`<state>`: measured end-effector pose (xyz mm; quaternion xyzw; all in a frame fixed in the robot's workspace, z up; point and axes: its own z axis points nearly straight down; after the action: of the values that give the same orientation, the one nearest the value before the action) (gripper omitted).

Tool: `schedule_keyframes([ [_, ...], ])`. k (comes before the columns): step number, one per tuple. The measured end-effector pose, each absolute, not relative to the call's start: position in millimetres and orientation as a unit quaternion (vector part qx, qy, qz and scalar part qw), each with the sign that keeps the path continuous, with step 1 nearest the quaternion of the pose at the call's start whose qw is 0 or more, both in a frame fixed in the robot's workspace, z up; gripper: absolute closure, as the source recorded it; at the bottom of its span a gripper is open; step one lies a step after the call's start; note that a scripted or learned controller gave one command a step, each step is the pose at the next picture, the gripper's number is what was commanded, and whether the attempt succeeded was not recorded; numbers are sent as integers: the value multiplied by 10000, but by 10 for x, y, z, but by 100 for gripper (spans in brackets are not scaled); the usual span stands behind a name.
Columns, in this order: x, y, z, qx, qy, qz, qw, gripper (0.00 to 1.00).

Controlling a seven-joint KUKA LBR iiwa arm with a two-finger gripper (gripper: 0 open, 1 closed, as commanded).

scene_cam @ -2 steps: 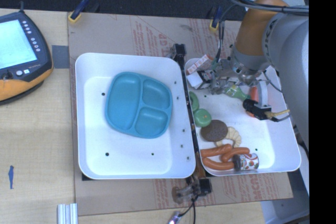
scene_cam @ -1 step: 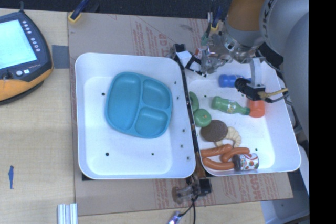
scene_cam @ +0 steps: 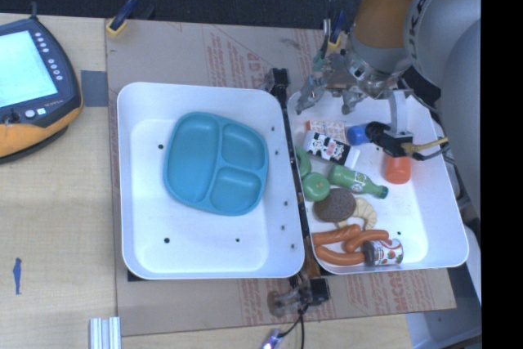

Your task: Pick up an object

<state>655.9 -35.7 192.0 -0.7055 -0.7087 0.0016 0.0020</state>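
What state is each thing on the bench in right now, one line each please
tool: open, holding nothing, above the far end of the right bin
blue divided plate: flat, right side up, in the left bin
green bottle: lying on its side
small can: lying on its side by the hot dog
milk carton: lying flat
orange cup: pose unclear
tablet: screen lit

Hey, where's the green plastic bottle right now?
The green plastic bottle lies in the right-hand white bin, between the black-and-white carton and the brown round cookie.
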Motion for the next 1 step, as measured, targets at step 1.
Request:
schedule_keyframes([
  [1, 6458, -939, 923, -7058, -7084, 28, 18, 0],
])
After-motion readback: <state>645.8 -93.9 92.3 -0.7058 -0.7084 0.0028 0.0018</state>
